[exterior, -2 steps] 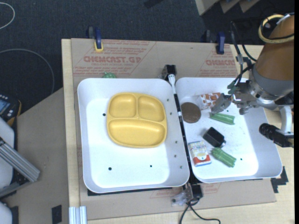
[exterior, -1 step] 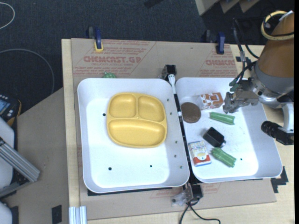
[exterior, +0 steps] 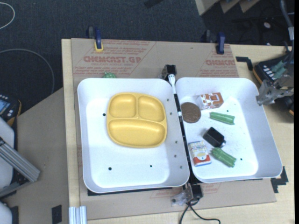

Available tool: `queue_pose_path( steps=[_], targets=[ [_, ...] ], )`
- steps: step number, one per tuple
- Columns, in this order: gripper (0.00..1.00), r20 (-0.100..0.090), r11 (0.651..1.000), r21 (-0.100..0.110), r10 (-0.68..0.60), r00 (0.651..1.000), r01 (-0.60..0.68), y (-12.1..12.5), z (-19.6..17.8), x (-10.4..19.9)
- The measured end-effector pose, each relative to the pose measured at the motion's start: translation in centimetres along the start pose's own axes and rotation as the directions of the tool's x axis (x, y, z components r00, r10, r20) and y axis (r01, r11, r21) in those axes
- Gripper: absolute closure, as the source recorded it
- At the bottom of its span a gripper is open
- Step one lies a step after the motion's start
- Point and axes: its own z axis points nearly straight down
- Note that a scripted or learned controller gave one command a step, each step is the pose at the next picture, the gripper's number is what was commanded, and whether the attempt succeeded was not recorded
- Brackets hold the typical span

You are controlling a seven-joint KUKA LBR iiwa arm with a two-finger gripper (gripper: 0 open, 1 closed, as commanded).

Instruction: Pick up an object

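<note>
Two shallow white bins sit side by side on the bench; the left bin (exterior: 93,139) holds a single yellow divided plate (exterior: 137,119), lying flat in its upper middle, with two small compartments at the far side and one long one at the near side; nothing rests on the plate. A black strip (exterior: 176,104) runs along the seam where the bins meet. The right bin (exterior: 261,139) carries six loose things: a brown round disc (exterior: 190,112) near its left wall; an orange-and-white packet (exterior: 209,100) just beyond it, touching or nearly so; a green cylinder (exterior: 222,118) to the right of the disc; a small black block (exterior: 214,136) near the middle; a red-and-white carton (exterior: 200,153) at the near left; a second green cylinder (exterior: 223,157) just beside the carton. At the far right, the gripper (exterior: 275,90) hangs beyond the right bin's outer rim, clear of every object; whether its claw is wide or narrow cannot be told from here.
</note>
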Motion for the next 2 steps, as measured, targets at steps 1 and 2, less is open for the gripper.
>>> queue_pose_path(
  steps=[1,2],
  targets=[
    [1.0,0.003,1.0,0.003,0.004,1.0,-0.004,0.3,-12.3,-3.5],
    [1.0,-0.002,1.0,0.027,0.006,1.0,-0.006,0.0,-6.1,-9.6]
  ],
)
